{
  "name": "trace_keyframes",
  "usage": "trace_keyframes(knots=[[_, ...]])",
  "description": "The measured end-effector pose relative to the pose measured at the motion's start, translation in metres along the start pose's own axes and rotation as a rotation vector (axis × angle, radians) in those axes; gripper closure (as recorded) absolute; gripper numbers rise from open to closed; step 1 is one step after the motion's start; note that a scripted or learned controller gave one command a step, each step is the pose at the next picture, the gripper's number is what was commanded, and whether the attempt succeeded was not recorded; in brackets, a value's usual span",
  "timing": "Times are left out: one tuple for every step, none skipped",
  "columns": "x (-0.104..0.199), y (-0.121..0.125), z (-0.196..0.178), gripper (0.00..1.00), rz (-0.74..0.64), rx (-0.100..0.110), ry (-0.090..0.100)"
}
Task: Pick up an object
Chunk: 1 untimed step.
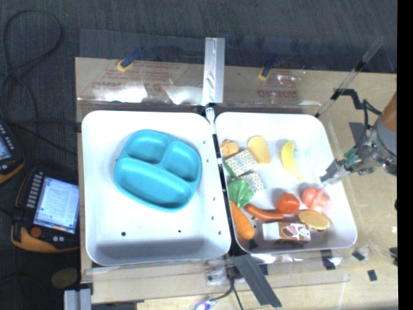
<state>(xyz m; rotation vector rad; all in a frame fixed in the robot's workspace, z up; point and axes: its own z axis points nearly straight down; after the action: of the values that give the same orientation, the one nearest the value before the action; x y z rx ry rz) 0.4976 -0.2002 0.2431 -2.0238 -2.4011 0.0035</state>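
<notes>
Many toys crowd the right bin [335, 148]; gripper [330, 174] near its rim, jaws' state unclear, may clip the rim or nudge the peach [315, 197].

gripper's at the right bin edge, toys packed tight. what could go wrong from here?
1. The gripper sits by the right bin's rim; a straight descent may clip the wall.
2. The nearest item, a pink toy, touches the burger and sits beside the tomato, so the fingers could land on a neighbour and push things instead of grasping.
3. The banana lies nearby and may get knocked.
</notes>
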Motion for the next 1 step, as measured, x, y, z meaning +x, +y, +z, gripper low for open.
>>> trace_keyframes(knots=[[0.0247, 0.0375, 0.0624, 1.0, 0.313, 0.001, 0.001]])
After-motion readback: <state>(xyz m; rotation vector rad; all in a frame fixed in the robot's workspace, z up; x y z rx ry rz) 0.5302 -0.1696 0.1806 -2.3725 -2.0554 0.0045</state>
